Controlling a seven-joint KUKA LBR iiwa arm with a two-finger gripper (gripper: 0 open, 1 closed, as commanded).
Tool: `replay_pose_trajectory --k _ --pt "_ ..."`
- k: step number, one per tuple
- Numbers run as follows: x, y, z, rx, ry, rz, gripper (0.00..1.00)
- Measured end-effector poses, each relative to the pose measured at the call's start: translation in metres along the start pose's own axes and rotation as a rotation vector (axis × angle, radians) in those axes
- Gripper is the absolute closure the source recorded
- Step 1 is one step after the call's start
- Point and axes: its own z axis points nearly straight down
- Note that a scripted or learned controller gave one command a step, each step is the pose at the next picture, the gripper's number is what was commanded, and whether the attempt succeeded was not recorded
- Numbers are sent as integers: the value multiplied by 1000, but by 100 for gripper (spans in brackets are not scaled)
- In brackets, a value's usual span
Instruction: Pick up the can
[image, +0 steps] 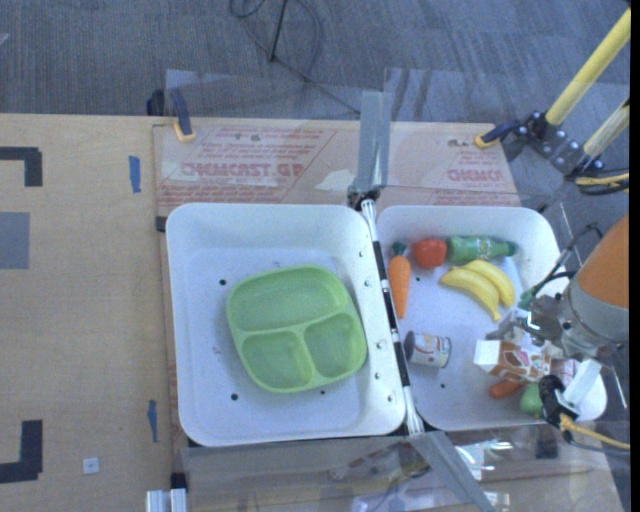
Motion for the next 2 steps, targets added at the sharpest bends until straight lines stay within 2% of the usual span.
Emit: replay_pose_trajectory --k 1,2 --pt "-2 0 0 4 3 -25 0" --pt "-2 -2 0 5 -3 -97 0"
